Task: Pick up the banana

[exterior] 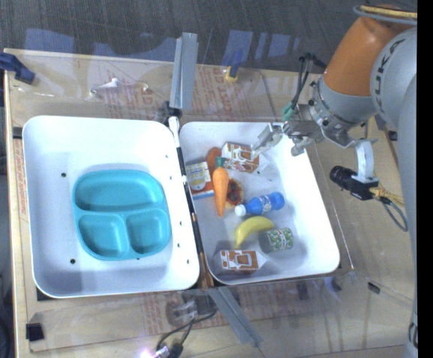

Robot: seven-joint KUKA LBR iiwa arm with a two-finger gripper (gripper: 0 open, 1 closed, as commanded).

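The gripper (276,136) hangs over the right bin's (317,200) upper edge, fingers spread and holding nothing, beside a small carton (240,157). The banana (253,228) lies well below it, long axis slanting lower left to upper right, between blue bottle (263,203) and green can (278,239).

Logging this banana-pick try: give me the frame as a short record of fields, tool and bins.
tool: above the far edge of the right bin, near the upper juice carton
banana: lying in the right bin, untouched, away from the tool
neighbours of banana: blue bottle just behind it, green can to its right, juice carton in front
other items: carrot, upper juice carton
left bin: holds a blue divided tray
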